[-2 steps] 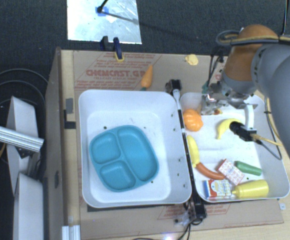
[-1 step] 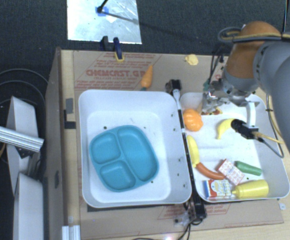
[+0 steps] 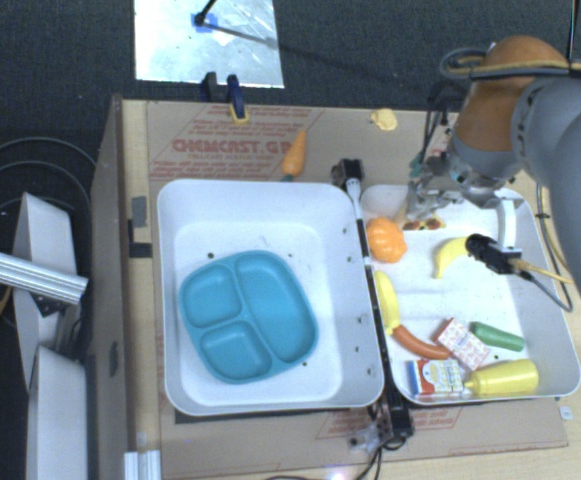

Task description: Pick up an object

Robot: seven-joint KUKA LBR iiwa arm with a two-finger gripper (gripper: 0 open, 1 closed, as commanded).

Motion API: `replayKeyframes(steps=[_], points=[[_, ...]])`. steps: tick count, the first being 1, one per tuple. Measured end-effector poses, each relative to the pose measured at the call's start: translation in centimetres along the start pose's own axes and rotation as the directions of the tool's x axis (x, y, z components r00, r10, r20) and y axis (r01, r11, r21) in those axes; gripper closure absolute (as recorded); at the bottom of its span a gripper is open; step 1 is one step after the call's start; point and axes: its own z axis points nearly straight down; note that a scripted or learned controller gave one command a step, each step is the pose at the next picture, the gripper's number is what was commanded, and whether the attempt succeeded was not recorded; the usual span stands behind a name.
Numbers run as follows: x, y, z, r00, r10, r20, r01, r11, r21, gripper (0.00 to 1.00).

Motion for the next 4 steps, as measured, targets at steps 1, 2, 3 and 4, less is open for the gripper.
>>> replayKeyframes(steps=[1,2,3,4], points=[[3.3,-7.3,-5.0,1.0,0.004,0.0,-0.004,1.0,0.01,1.0],[9.3,-6.3,-4.8,1.0,-0.002,-0.001,0.002,1.0,0.006,1.0],[9.6,-13.3,-11.9,1.0,0.005,0.0,-0.005,1.0,0.009,1.0],[16.2,-11.9,-10.3,1.0,-0.001,0.001,0.001,1.0,0.007,1.0]])
